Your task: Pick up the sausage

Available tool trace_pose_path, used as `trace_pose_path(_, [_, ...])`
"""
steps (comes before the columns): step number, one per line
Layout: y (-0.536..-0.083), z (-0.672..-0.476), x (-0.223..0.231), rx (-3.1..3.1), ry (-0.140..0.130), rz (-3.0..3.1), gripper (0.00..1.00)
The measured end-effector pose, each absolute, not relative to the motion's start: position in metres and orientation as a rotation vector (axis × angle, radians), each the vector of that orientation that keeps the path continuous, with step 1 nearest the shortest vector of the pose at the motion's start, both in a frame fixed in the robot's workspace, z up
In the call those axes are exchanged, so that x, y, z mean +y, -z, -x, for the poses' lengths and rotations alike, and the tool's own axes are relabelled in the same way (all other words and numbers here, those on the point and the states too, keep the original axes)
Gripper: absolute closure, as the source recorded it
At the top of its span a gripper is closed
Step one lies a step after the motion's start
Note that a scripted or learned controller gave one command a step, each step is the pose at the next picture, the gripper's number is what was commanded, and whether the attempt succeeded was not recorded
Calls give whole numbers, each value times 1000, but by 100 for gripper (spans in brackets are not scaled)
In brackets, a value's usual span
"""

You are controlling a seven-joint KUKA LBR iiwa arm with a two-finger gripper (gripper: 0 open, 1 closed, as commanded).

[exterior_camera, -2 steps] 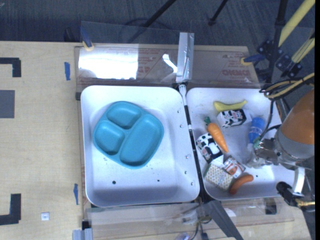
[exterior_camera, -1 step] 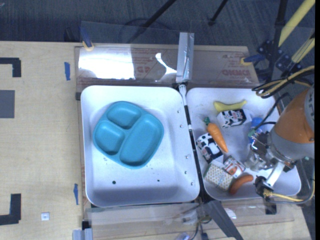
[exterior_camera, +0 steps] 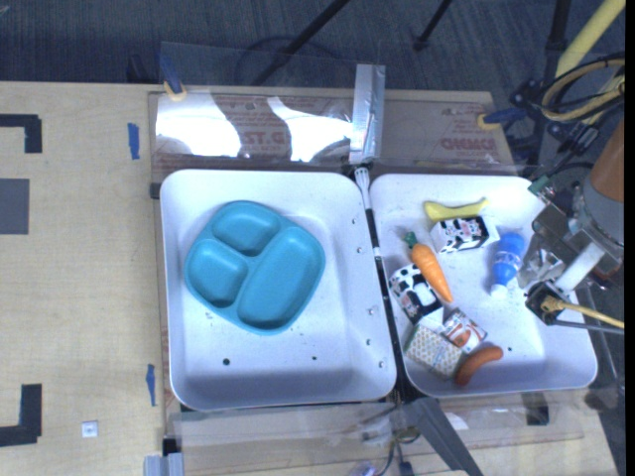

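Left bin [exterior_camera: 189, 296] holds a blue divided plate [exterior_camera: 256, 264], three wells, sitting a bit left of centre. Right bin [exterior_camera: 571, 360] is crowded – down its left side a black-and-white cow-patterned carton [exterior_camera: 415, 291] with a carrot [exterior_camera: 432, 271] lying across its upper edge, a second cow-patterned carton [exterior_camera: 463, 233] above, a yellow banana [exterior_camera: 452, 208] near the back wall. Lower middle: a patterned pouch [exterior_camera: 429, 348] and a small can [exterior_camera: 461, 331] bunched together, sausage [exterior_camera: 478, 363] touching them on the right, near the front wall, tilted. Blue bottle [exterior_camera: 506, 262] stands further right. Gripper [exterior_camera: 552, 300] sits at the bin's right side – up and to the right of the sausage, apart from it, nothing between the fingers; open or closed, cannot tell.
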State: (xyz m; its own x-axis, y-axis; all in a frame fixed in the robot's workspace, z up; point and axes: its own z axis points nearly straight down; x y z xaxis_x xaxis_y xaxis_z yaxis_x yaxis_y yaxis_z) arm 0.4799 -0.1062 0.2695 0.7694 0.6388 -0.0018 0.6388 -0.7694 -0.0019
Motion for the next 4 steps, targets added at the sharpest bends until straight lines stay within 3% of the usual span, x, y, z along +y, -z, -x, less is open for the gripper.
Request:
trace_pose_path(1, [-435,-480,-81,-951,-4,2994,100])
trace_pose_path(4, [-462,-483,-78,-970,-16,2990,100])
